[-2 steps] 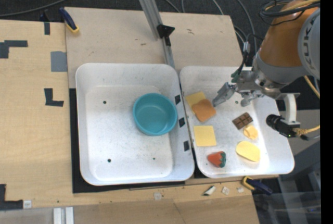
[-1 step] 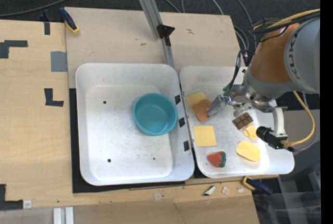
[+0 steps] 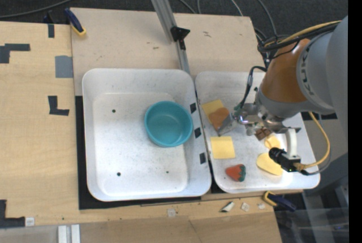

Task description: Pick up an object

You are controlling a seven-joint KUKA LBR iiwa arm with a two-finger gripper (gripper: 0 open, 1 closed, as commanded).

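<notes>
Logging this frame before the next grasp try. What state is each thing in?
Teal bowl: upright, nothing inside, in the left bin.
Brown block: lying in the right bin, beside the gripper.
Yellow square: lying flat.
Strawberry: on its side.
Yellow piece: lying by the arm.

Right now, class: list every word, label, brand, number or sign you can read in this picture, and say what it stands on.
None can be read. The round teal plastic bowl, the flat yellow square block and the shallow white bins show no legible print.
</notes>
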